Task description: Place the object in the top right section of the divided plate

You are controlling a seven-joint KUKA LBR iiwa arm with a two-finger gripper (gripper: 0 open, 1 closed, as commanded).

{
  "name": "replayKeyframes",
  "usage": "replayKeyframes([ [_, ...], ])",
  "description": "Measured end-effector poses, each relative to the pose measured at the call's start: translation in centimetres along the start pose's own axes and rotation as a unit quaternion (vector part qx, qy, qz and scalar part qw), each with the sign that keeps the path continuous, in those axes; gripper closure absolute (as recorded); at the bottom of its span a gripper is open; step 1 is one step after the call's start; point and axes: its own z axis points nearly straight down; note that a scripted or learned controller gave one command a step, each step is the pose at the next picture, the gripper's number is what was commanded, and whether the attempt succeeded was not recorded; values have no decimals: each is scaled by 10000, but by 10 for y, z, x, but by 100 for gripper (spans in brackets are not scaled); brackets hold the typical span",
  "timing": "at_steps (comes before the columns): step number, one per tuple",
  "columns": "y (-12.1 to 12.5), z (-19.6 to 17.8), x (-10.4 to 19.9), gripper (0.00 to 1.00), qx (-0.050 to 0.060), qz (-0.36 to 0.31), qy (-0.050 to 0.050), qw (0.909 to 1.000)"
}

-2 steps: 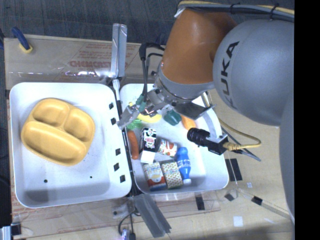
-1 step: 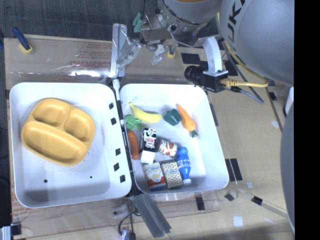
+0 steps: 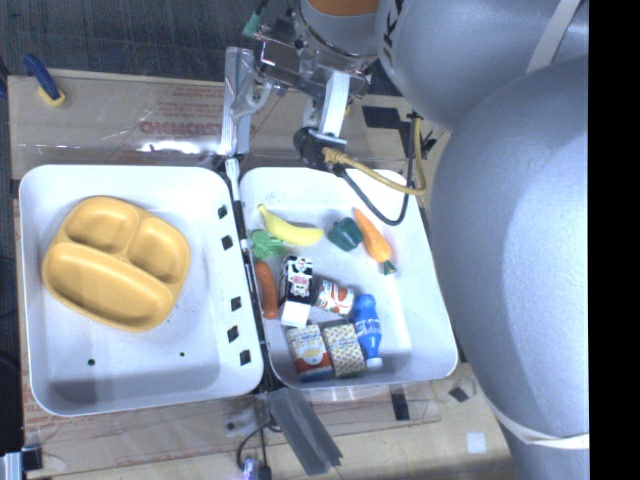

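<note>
The yellow divided plate [image 3: 115,261] lies in the left white bin [image 3: 130,383], with its sections bare. Toy foods lie in the right bin [image 3: 432,318]: a banana [image 3: 290,230], a green pepper [image 3: 345,233], a carrot [image 3: 372,238], a red sausage [image 3: 266,288], a milk carton [image 3: 296,278], a can [image 3: 335,298], a blue bottle [image 3: 367,330] and two small boxes [image 3: 325,350]. My gripper [image 3: 234,148] hangs above the far end of the wall between the two bins, pointing down. I see nothing held in it.
The big grey arm covers the right side and hangs over the right bin's far edge. A yellow cable [image 3: 385,180] loops over that bin's back. A blue and yellow tool [image 3: 42,78] lies at the far left of the bench.
</note>
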Motion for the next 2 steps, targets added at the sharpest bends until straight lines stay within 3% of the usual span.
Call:
replayKeyframes([
  [1,-25,-29,103,0,-17,1674,11,9859],
  [2,-58,-41,66,0,-15,3125,8,9499],
])
